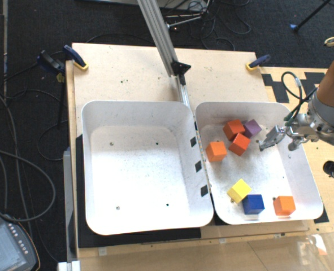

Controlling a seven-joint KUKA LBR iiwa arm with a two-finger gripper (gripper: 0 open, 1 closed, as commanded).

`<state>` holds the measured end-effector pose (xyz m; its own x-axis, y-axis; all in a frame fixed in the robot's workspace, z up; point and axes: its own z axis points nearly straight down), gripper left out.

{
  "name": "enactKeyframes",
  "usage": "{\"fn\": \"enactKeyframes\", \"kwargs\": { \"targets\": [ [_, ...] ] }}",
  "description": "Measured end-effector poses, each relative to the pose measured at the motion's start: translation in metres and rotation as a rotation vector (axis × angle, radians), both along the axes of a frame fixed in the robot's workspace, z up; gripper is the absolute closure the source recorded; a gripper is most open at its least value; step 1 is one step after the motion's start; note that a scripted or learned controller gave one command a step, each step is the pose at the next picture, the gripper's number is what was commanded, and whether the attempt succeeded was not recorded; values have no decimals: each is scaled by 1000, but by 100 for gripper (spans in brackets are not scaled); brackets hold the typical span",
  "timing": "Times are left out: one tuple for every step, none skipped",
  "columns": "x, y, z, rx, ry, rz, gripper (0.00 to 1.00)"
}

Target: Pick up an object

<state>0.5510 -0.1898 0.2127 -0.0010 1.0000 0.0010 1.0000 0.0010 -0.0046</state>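
Camera view looks down at a slant on a pale wooden worktop (133, 66) with two shallow white bins side by side. The left bin (90, 168) has nothing to grab in it, just specks. All the action is in the right bin (302, 168), which holds seven little cubes in two loose bunches.

Upper bunch: an orange cube (233, 129), a purple cube (252, 128) just beside it, a red-orange cube (239, 143) touching below those two, and another orange cube (216, 151) a little off to the left. Lower bunch near the front wall: a yellow cube (238, 189) touching a blue cube (253, 204), plus an orange cube at the front (284, 205) sitting apart on its own.

The arm reaches in from the right and the claw (280, 137) hangs over the right part of that bin, near the purple cube but not touching any cube. Honestly I can't tell if the claw is spread or closed, it's too small and cluttered at this angle. Nothing's visibly held in it though.

My guess is it's lining up on the upper bunch, since that's closest. Those cubes are packed tight, so a clean grab could be awkward; the lone front orange one looks easier.
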Motion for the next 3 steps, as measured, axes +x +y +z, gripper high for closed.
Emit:
{"fn": "enactKeyframes", "kwargs": {
  "targets": [
    [1,0,3,-1,-4,0,0],
    [7,-7,-53,0,0,-2,0],
    [-2,-11,-102,0,1,-2,0]
  ]
}}
